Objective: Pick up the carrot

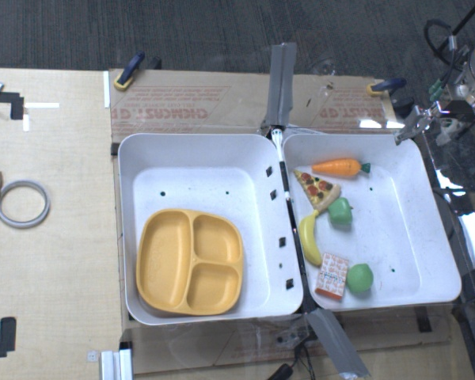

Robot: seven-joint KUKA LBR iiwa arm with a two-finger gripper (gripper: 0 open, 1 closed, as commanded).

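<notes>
The carrot [337,166] lies flat at twelve o'clock in the right bin [412,212], green tip pointing to three o'clock. It looks light, stiff and smooth, probably plastic, so I'd pinch across its thick middle. My jaws [427,119] hang at the bin's two o'clock corner, too small to tell if they're wide or narrow.

The two white bins [412,287] sit side by side in the middle of a pale wooden bench [55,291], and everything else falls around them. Behind the bins lies a sheet of brown cardboard [198,105] printed with red lettering, pinned at each far corner by a blue-and-yellow clamp [129,70]. Beyond the cardboard the floor [182,14] is dark grey carpet with a fine ribbed weave. Left of the bins, a roll of tape [21,203] rests on the bench top. Light is even and soft, casting faint shadows.
</notes>
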